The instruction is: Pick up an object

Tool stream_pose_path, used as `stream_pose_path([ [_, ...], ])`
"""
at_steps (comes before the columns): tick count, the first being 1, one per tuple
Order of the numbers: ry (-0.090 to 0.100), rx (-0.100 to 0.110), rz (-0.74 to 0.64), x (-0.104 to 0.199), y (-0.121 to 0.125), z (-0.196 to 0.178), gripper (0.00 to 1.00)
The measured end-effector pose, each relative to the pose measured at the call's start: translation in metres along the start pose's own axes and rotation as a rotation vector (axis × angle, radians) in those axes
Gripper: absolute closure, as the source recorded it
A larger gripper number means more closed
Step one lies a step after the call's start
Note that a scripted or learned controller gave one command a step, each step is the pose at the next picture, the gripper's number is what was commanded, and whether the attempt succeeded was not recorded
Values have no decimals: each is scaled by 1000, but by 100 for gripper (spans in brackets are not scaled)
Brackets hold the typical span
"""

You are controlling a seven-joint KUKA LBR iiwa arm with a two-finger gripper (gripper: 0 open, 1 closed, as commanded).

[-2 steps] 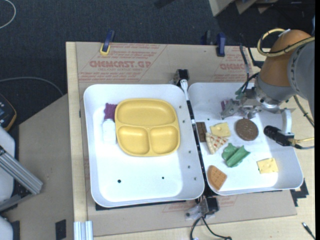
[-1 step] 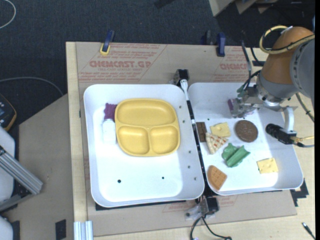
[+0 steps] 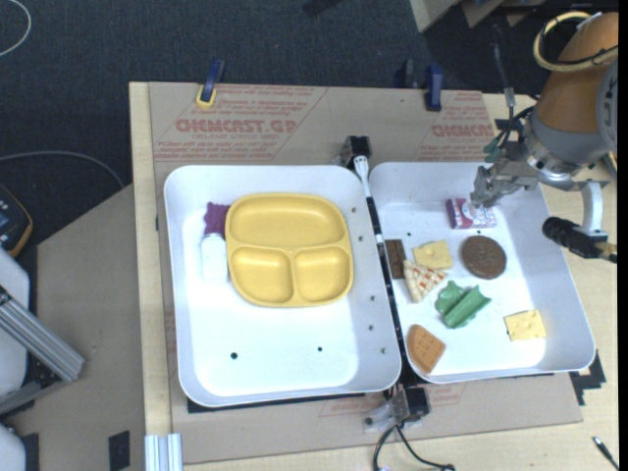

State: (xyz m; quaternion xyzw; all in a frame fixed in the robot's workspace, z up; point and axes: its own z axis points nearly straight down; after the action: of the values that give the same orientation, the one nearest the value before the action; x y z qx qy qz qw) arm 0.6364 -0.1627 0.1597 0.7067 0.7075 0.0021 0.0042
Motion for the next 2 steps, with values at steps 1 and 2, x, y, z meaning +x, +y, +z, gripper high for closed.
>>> stream_pose_path([
  [1, 0, 2, 0, 0, 7, -45, 100],
  [2, 1, 3, 0, 0, 8, -67, 100],
])
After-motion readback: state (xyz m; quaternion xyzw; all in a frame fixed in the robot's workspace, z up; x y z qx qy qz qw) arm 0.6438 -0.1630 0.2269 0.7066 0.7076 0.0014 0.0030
